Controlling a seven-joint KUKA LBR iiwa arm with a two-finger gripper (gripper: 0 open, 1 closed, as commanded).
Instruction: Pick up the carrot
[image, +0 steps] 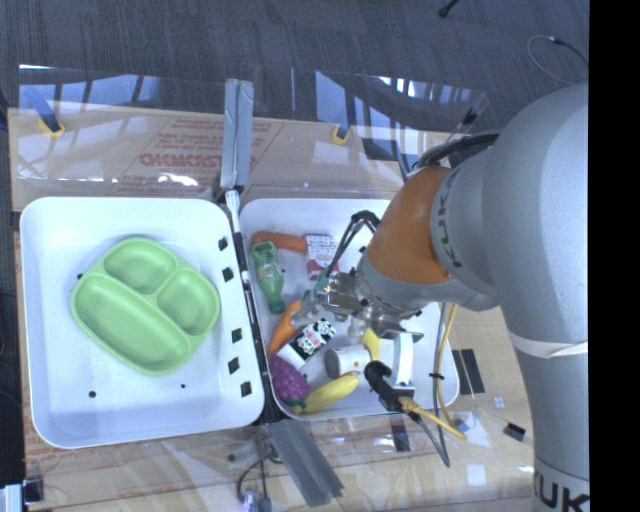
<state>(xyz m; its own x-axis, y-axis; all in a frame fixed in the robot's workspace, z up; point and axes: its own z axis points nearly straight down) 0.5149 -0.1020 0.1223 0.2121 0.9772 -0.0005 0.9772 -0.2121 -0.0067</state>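
Caught the grey arm (520, 200) reaching in over the right-hand bin (440, 380), with the jaws (336, 292) low among a clutter of toy food. Could not tell whether the jaws stood open or shut, nor whether anything sat between them, hidden as they were under the orange band (410, 235) and the wrist.

Found the carrot (285, 324) just to the view's left of the jaws and slightly nearer the camera, lying at a slant on the bin floor, apart from the jaws, its upper end near the base of a green bottle (268, 275). Noted the bottle left of the jaws, lying lengthwise close to the bin's wall. Spotted a second orange piece (280, 241), carrot-like, farther back and left of the jaws, beside a red-and-white packet (320, 250).

Picked out, below the jaws toward the camera, a black-and-white carton (315, 339), a small white cup (347, 358), a purple bunch of grapes (288, 380) and a banana (330, 392) along the near wall.

Saw well to the left of the jaws, in the other bin (40, 400), a green divided plate (145, 305). Showed both bins side by side on the desk (120, 480).
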